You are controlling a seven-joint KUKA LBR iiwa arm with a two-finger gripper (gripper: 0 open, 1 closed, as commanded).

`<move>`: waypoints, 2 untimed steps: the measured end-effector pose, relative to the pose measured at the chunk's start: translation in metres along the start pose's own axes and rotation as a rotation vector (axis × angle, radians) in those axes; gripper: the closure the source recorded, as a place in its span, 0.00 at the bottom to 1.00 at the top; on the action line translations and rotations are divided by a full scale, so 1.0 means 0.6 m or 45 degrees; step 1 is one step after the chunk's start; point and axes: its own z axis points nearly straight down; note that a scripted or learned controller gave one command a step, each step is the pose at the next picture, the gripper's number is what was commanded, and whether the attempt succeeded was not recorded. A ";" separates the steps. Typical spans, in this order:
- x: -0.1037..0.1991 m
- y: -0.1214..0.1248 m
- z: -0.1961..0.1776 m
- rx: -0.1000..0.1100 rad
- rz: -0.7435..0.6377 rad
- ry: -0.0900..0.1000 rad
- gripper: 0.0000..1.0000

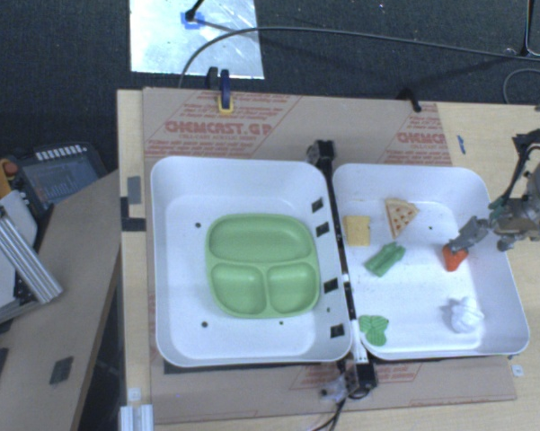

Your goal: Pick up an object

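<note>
Two shallow white bins sit side by side on a cardboard sheet on the bench. The left bin (175,196) holds a green divided plate (262,266) with three compartments, lying flat near the bin's middle. The right bin (431,185) holds several small objects: a yellow cheese-like block (357,231) near its left wall, a wedge that looks like a pizza slice (400,215) just to the right of that block, a green pod-shaped piece (385,259) below them and tilted on a diagonal, a green leafy piece (374,329) near the bin's front left corner, a white crumpled item (464,314) toward the front right, and a small orange-red object (455,258) right of centre. The arm reaches in from the right, and the gripper (467,236) hangs over the right side of this bin, its tip just above and seemingly touching the orange-red object. The grey finger (472,231) slants down toward that object, but at this angle and size the view does not settle how far apart the jaws stand, nor whether the object sits between them or merely lies beneath them. The other objects lie apart from the gripper. Behind the bins, a yellow and blue clamp (225,91) grips the cardboard's far edge.
</note>
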 end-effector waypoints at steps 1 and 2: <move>0.001 0.005 -0.012 -0.016 -0.005 -0.004 0.00; 0.008 0.021 0.081 -0.014 -0.007 -0.003 0.00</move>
